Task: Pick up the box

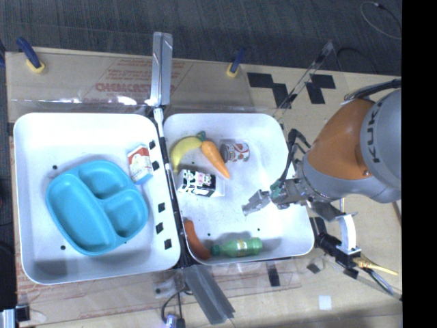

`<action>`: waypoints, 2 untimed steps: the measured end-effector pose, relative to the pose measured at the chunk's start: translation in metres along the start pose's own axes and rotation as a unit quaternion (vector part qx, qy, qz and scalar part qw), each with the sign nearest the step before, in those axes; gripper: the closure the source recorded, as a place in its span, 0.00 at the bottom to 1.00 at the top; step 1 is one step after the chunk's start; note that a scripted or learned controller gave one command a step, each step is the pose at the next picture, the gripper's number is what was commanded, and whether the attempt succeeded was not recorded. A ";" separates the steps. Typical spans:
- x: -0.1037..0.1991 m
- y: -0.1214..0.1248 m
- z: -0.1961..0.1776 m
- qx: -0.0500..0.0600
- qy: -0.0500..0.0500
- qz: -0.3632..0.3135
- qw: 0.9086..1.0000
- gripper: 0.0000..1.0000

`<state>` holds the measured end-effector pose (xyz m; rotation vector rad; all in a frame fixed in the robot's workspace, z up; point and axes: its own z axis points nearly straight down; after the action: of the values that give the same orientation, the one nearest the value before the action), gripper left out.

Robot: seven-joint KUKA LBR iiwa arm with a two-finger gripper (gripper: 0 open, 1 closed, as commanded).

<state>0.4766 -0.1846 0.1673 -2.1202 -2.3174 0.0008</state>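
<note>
Camera view from above: gripper [258, 201] hanging low over bare floor of right bin [273, 132], fingers slightly apart and clamped on nothing, with black-and-white box [197, 182] lying flat well to its left, long axis running left-right, just below banana [181, 149].

Letters "KU" [372, 142] run dark down the grey arm [389, 149] by the orange band, prob. the start of the maker's name. Red print on the clear sheet [126, 80] behind the bins: too faint to read. Box [197, 182] w/ black-white cow pattern, no legible words. Small carton [139, 163] label blurred.
</note>
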 end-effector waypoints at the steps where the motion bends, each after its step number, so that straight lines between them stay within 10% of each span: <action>1: 0.073 0.006 0.077 0.001 0.001 -0.060 0.998 0.00; 2: 0.008 0.064 0.016 -0.001 -0.001 -0.220 0.975 0.00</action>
<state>0.5392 -0.1708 0.1509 -1.5578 -2.7292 0.0007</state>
